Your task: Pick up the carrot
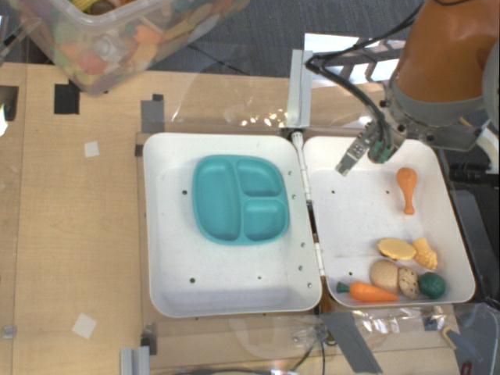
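Glossy plastic carrot point(373, 292), wooden bench point(70, 233)

No readable text, label, brand, number or sign appears anywhere in the view.
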Robot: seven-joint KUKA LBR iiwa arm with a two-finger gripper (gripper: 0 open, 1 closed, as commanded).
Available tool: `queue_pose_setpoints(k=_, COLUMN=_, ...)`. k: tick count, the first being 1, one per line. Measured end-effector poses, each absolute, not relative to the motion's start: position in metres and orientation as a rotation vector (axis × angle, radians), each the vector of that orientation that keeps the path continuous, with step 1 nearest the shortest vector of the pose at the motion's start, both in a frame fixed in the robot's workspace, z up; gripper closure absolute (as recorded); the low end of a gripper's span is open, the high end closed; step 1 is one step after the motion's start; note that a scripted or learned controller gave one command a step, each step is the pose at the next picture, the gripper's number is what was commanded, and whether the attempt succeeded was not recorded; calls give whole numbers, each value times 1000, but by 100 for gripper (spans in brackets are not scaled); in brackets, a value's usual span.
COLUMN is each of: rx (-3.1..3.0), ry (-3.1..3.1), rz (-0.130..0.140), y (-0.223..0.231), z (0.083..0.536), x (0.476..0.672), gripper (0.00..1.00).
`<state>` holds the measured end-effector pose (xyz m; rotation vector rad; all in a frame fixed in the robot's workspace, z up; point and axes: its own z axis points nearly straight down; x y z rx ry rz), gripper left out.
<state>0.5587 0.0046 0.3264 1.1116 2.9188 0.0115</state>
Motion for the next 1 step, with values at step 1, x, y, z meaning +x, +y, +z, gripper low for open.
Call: queue_pose_setpoints(k=1, rx=1098, ry=2928, rz=4, y=-68, z=373, x=536, gripper=100)
